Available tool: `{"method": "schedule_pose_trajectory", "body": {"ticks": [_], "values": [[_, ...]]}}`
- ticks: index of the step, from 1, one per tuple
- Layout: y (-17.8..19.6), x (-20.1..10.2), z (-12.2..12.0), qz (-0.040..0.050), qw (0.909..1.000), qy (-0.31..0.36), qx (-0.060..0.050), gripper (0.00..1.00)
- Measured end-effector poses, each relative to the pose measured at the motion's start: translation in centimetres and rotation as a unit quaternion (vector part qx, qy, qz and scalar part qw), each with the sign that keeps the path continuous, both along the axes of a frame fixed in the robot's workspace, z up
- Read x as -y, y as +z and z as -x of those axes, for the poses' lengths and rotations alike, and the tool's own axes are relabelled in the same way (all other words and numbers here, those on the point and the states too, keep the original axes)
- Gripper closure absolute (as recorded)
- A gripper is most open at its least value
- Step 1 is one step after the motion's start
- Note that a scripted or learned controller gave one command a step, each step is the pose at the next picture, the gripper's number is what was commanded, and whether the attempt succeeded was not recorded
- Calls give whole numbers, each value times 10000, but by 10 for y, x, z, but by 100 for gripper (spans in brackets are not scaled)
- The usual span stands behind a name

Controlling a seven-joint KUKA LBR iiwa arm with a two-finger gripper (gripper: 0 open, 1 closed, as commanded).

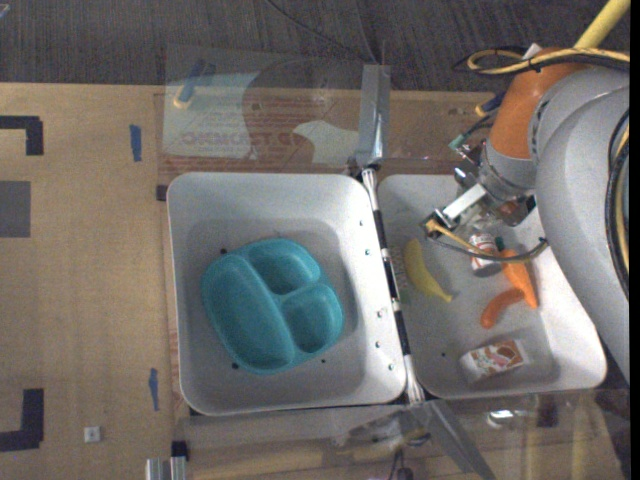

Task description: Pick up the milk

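Observation:
The milk (493, 359) is a small white carton with a red-brown label. It lies on its side near the front of the right bin (560, 368). My gripper (455, 223) hangs over the back half of that bin, well behind the carton and apart from it. It is close to a small red and white item (485, 249), which it partly hides. Nothing shows in its grasp.
A yellow banana (426, 273) lies by the right bin's left wall. Two orange carrots (508, 296) lie mid-bin, between gripper and milk. The left bin (200, 208) holds a teal divided plate (272, 303). A clear plastic sheet (250, 108) lies behind the bins.

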State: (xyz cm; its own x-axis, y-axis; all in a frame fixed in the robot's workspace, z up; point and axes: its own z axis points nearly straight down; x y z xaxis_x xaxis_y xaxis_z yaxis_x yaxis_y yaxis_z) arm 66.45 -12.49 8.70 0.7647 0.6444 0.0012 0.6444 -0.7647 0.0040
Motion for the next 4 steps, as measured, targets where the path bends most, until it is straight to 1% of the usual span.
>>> {"method": "schedule_pose_trajectory", "body": {"ticks": [1, 2, 3, 4], "values": [[141, 18, 11, 0, 9919, 1267, -10, 100], [140, 17, 11, -2, 9918, 1275, -19, 0], [91, -21, 37, -13, 9344, 3562, -28, 0], [38, 0, 77, 81, 9449, 3271, 116, 0]]}}
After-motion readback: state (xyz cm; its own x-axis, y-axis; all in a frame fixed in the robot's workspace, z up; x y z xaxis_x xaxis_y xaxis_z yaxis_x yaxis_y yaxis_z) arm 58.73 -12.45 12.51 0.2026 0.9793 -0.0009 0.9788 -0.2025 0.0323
